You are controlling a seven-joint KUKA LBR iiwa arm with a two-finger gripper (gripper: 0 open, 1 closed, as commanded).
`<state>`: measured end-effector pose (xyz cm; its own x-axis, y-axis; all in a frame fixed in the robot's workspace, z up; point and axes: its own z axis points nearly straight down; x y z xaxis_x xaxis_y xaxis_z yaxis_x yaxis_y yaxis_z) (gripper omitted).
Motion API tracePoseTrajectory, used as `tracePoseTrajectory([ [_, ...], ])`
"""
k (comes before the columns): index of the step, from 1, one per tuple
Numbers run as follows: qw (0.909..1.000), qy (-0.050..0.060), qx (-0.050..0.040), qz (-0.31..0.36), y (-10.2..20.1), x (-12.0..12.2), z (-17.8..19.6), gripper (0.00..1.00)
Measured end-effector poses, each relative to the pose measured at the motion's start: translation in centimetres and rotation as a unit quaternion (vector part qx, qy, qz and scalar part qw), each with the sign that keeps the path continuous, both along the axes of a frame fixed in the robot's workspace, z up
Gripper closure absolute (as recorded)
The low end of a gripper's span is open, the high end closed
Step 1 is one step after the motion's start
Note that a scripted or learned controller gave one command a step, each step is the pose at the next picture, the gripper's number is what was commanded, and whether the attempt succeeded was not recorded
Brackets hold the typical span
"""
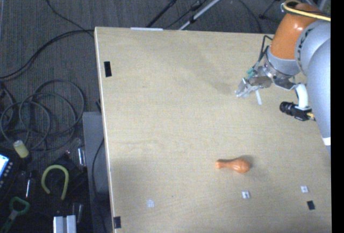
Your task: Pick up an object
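Note:
An orange, pear-shaped object (pixel 234 164) with a thin neck pointing left lies on the tan bench top (pixel 161 119), towards the front. My gripper (pixel 248 88) hangs at the right side of the bench, well behind the orange object and a little to its right. Its small metal fingers point left and down, and nothing shows between them. The grey arm with its orange band (pixel 293 27) comes in from the right.
Small black and white markers (pixel 245 194) dot the bench near its front right, and a black one (pixel 107 69) sits near the left edge. Cables, a tripod and tools lie on the floor to the left and behind.

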<state>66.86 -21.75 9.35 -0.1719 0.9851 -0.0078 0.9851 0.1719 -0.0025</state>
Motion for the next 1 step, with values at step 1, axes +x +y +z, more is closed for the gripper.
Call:
tracePoseTrajectory([
  [1, 1.0000, 0.000, -0.0003, 0.000, 0.00, -0.01, -0.01, 0.00],
])
